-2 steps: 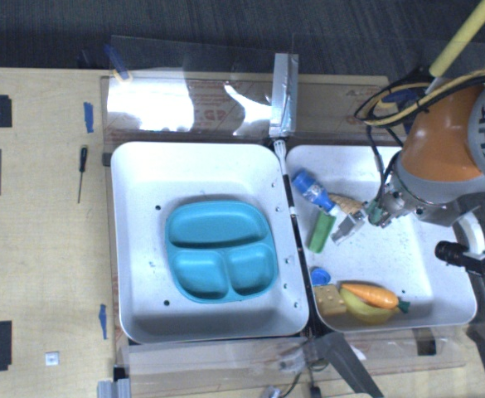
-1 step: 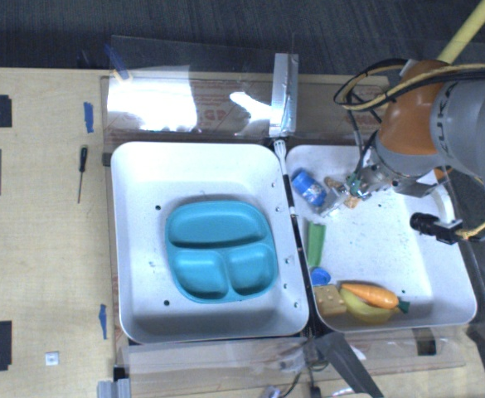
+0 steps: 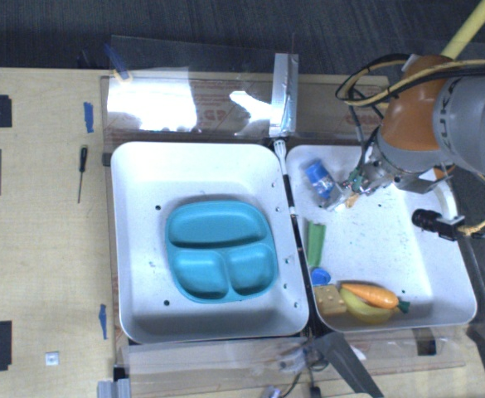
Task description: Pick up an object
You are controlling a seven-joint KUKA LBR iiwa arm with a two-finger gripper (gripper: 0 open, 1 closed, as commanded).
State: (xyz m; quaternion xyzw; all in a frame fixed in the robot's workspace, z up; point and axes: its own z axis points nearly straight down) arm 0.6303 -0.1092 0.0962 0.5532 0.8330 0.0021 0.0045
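My gripper (image 3: 348, 192) reaches down into the back left part of the right bin (image 3: 441, 259), under the orange-banded wrist (image 3: 412, 118). Its tip is just right of a crumpled blue and white object (image 3: 317, 177), close to it or touching it. A green stick (image 3: 316, 243) lies along the bin's left wall. At the front of the bin sit a blue cap (image 3: 320, 278), a tan block (image 3: 330, 299), an orange carrot (image 3: 371, 293) and a yellow banana (image 3: 365, 308), bunched together.
The left bin (image 3: 134, 189) holds a blue divided tray (image 3: 221, 249). A metal divider (image 3: 283, 98) stands behind the bins. Cables (image 3: 366, 85) loop above the wrist. A black fitting (image 3: 429, 219) juts out over the right bin's right side.
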